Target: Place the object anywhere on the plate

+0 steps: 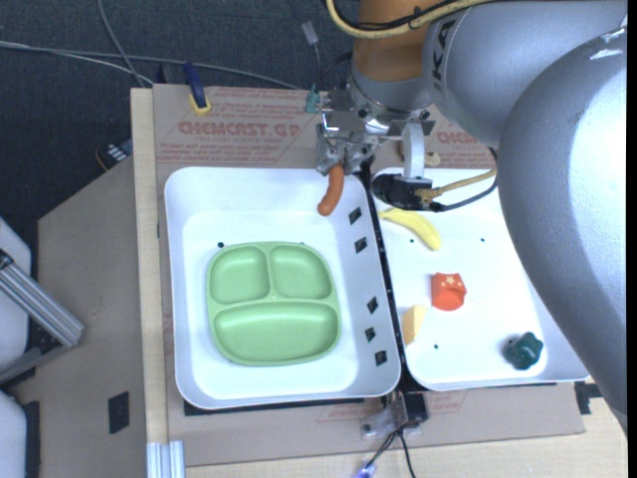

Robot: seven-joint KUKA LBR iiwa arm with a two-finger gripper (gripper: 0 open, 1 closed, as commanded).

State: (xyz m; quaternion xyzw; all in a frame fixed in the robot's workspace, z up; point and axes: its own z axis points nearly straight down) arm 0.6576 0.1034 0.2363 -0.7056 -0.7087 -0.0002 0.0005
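Covering the upper right of the view, the grey arm (557, 118) with its orange band hid part of the right bin (478, 366) and ran out of the frame at the top and right. Below it the bench (249, 118) showed a brown board with red printed letters, partly cut off by the arm, and dark floor with loose cables lay beyond it. The left bin (189, 267) held a green plate (274, 302) with three compartments, lying flat near the middle. In the right bin were a yellow banana (418, 227), a red object (448, 292), a dark green object (523, 350) and a small pale yellow piece (412, 322) against the wall between the bins; their exact kind was hard to make out. The gripper (338, 162) hung over the far edge of the left bin, its fingers closed narrowly on the top of an orange sausage (330, 193), which hung down almost upright, well apart from the plate.
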